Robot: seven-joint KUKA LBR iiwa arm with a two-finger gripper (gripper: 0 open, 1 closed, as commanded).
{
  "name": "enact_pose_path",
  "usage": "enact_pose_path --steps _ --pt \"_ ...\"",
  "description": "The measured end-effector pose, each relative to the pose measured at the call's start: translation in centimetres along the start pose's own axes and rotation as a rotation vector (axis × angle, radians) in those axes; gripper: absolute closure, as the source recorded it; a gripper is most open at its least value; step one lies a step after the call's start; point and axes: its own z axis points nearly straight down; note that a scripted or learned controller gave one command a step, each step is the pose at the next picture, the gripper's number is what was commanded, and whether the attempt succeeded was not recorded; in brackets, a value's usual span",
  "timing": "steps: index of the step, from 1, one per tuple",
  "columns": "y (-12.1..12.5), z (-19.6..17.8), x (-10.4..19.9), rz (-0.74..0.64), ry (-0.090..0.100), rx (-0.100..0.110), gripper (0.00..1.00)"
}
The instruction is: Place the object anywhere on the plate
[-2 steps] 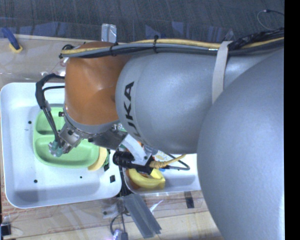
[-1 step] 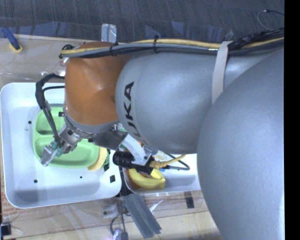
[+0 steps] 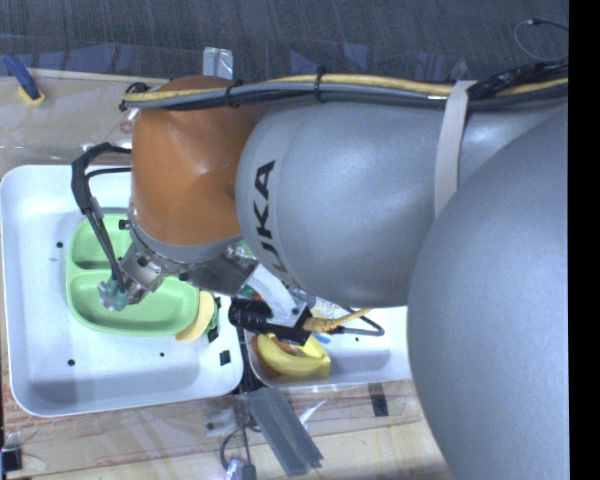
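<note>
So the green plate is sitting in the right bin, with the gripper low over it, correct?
Not quite. The camera view shows the green plate in the left bin, not the right one. The gripper is indeed low over it.

Robot lab: KUKA arm [image 3: 380, 198], bins [image 3: 30, 298]

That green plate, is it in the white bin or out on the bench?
In the bin. The green plate lies flat inside the left white bin, whose rim shows around it; the arm covers its right part.
</note>
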Motion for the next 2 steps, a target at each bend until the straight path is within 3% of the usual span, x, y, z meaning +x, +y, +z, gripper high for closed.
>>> enact_pose_path --steps 1,2 --pt "0.00 0.00 0.02 0.000 0.000 0.000 0.00" --pt "0.00 -0.87 0.04 -0.007 0.001 0.004 1.00"
